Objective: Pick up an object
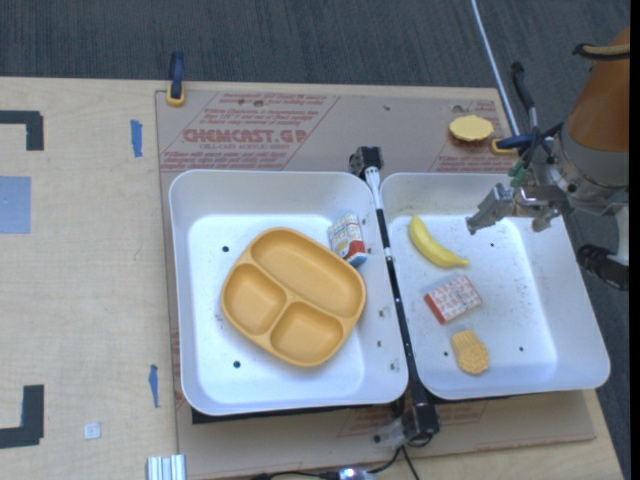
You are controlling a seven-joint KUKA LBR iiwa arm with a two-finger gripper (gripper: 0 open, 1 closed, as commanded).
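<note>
Bench: a pale wooden bench top [80,298] with black corner marks and strips of blue tape on its left part; a clear sheet with red print lies under the bins.
Left bin: a shallow white bin [195,268] holding two things.
Divided plate: a yellow-orange plate [292,296] with three compartments, lying flat in the middle of the left bin.
Small packet: a white packet with red and blue print [347,238], just beside the plate's upper right rim, near the wall shared by the bins.
Right bin: a second white bin [560,338], touching the left one along a dark central strip.
Banana: a yellow toy banana [436,245] in the upper left of the right bin.
Red block: a reddish patterned block [452,298] below the banana, apart from it.
Biscuit: a small orange-yellow cracker-like piece [469,352] below the red block.
Yellow disc: a round yellow piece [470,129] on the printed sheet, beyond the right bin.
Gripper: the gripper [505,211] hangs over the right bin's upper edge, right of the banana and clear of it; its fingers stand apart with nothing between them.
</note>
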